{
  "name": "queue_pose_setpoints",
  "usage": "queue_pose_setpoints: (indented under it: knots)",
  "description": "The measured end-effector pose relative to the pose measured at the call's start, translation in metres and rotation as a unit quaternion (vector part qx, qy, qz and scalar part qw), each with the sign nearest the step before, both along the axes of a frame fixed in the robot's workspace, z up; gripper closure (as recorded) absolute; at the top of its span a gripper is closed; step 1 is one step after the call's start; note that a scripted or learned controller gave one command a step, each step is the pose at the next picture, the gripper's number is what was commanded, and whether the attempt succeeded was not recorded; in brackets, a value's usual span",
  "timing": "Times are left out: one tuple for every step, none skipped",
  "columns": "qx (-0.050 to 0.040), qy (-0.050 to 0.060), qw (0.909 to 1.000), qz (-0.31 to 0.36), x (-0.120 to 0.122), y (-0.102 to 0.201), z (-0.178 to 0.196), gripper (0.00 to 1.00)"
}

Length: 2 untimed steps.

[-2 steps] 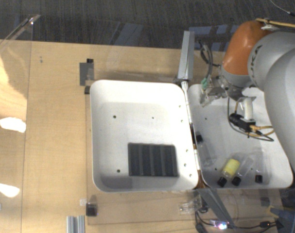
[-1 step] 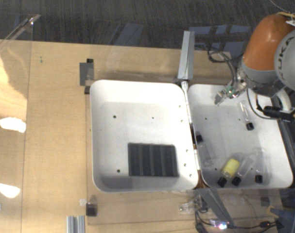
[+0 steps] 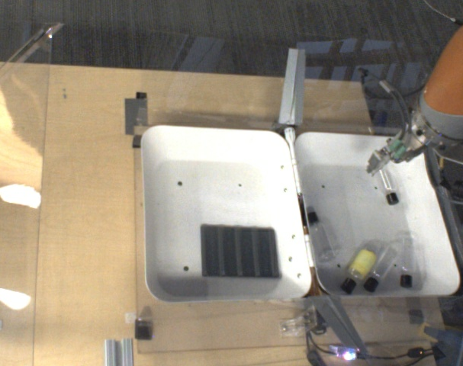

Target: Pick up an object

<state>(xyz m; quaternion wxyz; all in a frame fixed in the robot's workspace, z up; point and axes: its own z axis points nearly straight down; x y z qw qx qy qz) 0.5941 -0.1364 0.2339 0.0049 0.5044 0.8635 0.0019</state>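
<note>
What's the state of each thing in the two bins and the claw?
Claw: hanging over the right bin's upper part, nothing visibly held.
Yellow object: lying in the right bin, near its front edge.
Dark ridged block: lying flat in the left bin, front half.
Left bin: level on the bench.
Right bin: level, beside the left bin.

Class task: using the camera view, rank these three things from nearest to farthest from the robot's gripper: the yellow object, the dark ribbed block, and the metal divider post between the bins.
Measured from the gripper, above the right bin:
1. Yellow object, low in the same right bin, below the gripper.
2. Metal divider post, up at the bins' far edge, to the gripper's left; only a little farther than the yellow object.
3. Dark ribbed block, in the left bin, plainly farthest.
</note>
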Motion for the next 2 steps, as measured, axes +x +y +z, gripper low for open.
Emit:
queue_pose_setpoints:
  knots:
    - [-0.0003, -0.004, 1.0, 0.002, 0.002, 0.001, 0.012, 1.0]
    - [-0.0008, -0.008, 1.0, 0.004, 0.004, 0.002, 0.024, 1.0]
